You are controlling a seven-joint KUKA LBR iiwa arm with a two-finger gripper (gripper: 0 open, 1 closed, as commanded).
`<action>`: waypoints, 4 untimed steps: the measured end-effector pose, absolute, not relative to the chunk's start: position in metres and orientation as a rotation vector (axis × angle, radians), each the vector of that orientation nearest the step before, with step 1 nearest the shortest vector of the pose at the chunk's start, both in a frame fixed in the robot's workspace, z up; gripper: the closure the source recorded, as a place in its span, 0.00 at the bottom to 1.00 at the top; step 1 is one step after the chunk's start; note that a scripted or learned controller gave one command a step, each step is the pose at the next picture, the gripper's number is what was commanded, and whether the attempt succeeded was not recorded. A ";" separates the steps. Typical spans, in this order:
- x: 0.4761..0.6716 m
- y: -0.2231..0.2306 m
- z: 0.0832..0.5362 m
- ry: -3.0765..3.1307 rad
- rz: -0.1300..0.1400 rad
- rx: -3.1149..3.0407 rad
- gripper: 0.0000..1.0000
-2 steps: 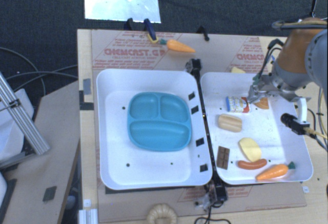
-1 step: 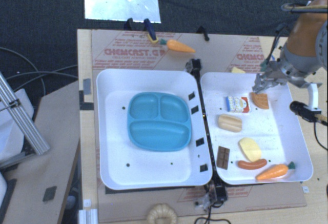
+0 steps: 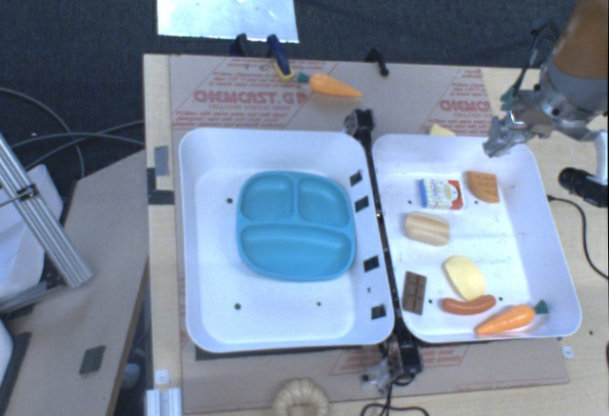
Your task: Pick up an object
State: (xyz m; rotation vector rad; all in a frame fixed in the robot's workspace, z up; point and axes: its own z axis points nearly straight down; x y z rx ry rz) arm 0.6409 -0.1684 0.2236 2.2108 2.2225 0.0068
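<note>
ok, approach phase. the hand (image 3: 501, 135) sits over the top right corner of the right bin (image 3: 561, 295), hanging off the grey arm (image 3: 580, 52) w/ its orange band. nothing between the fingers that i can see, and whether they're wide or narrow i can't tell from this angle, too small and blurry. so no pick yet imo, step one not done.

the candidates are all in the right bin: closest to the hand is a brown toast-like slice (image 3: 482, 186), just below and left of it. beside that a small red and white packet (image 3: 441, 193). under those a tan bread roll (image 3: 427, 228), then a yellow chip-shaped piece (image 3: 464, 277), a dark chocolate bar (image 3: 413, 291) near the left wall, a sausage (image 3: 468, 306) and a carrot (image 3: 511, 318) along the bottom edge, near each other. items mostly apart, decent spacing.

next move, my guess: shift a bit left and down over the toast slice, drop straight, close. it lies flat so the fingers need to get low; could slip.

left bin (image 3: 205, 309) holds just a blue divided plate (image 3: 295, 224), its compartments bare. outside the bins on the counter (image 3: 419, 86): a 2nd carrot (image 3: 328, 86) up top and a pale yellow bit (image 3: 441, 129) at the right bin's top rim.
</note>
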 end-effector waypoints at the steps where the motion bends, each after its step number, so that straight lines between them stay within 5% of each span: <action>1: 0.636 -0.112 0.215 2.231 0.002 2.211 1.00; 4: 0.623 0.054 0.230 2.231 0.004 2.212 1.00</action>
